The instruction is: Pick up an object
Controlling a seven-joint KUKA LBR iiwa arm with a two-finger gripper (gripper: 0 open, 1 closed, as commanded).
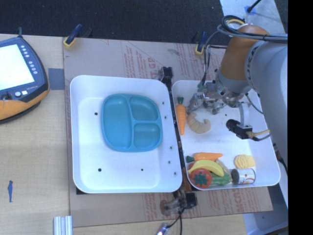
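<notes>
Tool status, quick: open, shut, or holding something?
Tool: cannot be told from this view; it hangs low in the right bin, just above the croissant, with nothing seen in its grasp.

blue divided plate [132,122] in white left bin [78,131]; orange carrot [181,119], yellow banana [208,167], tan croissant [199,125] in right bin [266,155].

No legible text or labels.
</notes>
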